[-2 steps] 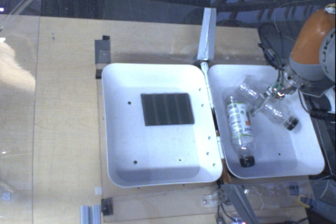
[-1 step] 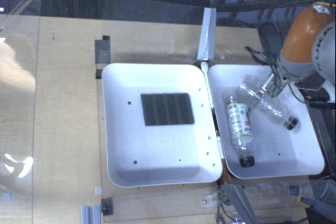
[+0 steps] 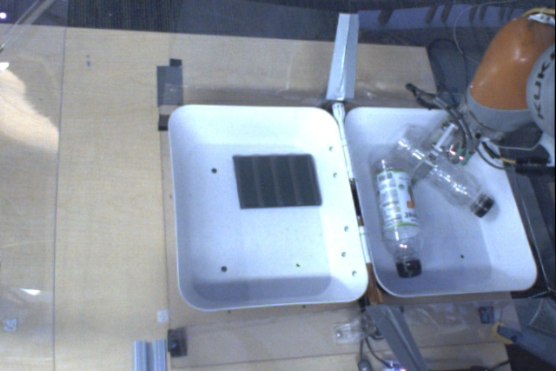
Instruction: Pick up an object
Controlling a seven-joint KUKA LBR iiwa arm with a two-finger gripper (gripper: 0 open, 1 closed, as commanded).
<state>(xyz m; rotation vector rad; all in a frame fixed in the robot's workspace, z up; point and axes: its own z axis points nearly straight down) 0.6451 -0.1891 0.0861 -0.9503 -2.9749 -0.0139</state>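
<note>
Two clear plastic bottles lie in the right bin [image 3: 512, 269]. One bottle [image 3: 398, 208] carries a white and green label, and its black cap points toward the near edge. The other bottle [image 3: 443, 176] has no label and lies at a slant, with its black cap toward the right. A dark grey ribbed slab [image 3: 276, 181] lies flat in the left bin [image 3: 200, 256]. My gripper [image 3: 445, 142] hangs low over the far end of the unlabelled bottle, below the orange band [image 3: 511, 61] of the arm. I cannot see whether it touches the bottle.
A metal divider post [image 3: 343, 56] stands behind the seam between the two bins. Cables trail around the wrist at the right bin's far right corner. Bare wooden bench [image 3: 87, 187] lies to the left of the bins.
</note>
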